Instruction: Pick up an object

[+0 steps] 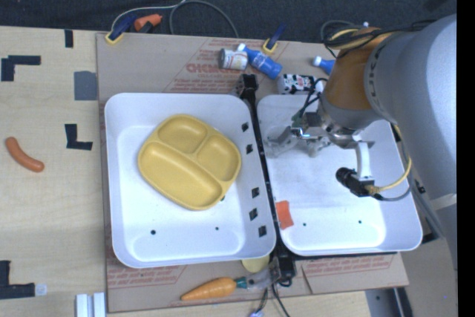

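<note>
Looming at the right side of my overhead camera view, the grey arm [423, 85] with its orange band [352, 82] reaches in over the right bin [334, 234]. Its gripper [300, 136] hangs low near that bin's far left corner, close to the divider between the two bins; from my seat I cannot tell how the claw is set, and I see nothing between its tips. A small orange block [283, 214] lies on the right bin's floor against its left wall, toward the near edge, well apart from the gripper. A yellow divided plate [190, 159] sits in the middle of the left bin [126, 234], tilted a little relative to the bin's walls. On the cardboard sheet [148, 70] under both bins, a blue and white bottle [252, 59] lies beside the far edge, just behind the gap between the bins. A toy carrot [210, 289] lies on the cardboard's near edge, in front of the left bin's near right corner. On the bench [44, 234] well left of the bins, a toy sausage [24, 154] rests alone. An orange-handled clamp [133, 24] grips the cardboard's far left corner.
</note>
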